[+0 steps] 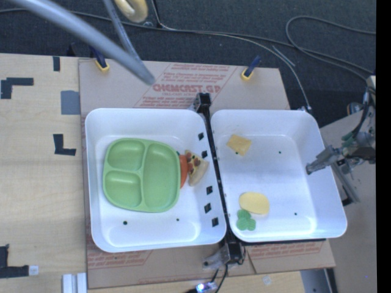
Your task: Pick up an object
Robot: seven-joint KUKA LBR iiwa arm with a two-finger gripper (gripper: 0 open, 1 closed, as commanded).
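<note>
Approach is the step in hand, as I judge it: nothing is lifted yet. The gripper (317, 162) sits at the 3 o'clock edge of the right bin (305, 124), just over its rim, and I cannot tell how it is set; it is dark and small against the bench.

Candidate objects in the right bin: a yellow block (239, 144) toward 11 o'clock, a pale yellow oval piece (254, 203) toward 6 o'clock, and a small green piece (245, 222) touching the oval's lower edge. The left bin (101, 124) holds a green divided plate (142, 174), with a pizza-slice toy (192, 167) just beside it at 3 o'clock.

Procedure I would follow:
1. Select the yellow block; it lies well apart from other items and the walls.
2. Centre the gripper above it before descending.
3. Avoid the oval and green pair; they touch and may shift together.

Limits of the view: the arm is cut off at the right, the pizza-slice toy is partly tucked under the plate edge, and a blurred grey bar crosses the top left.
</note>
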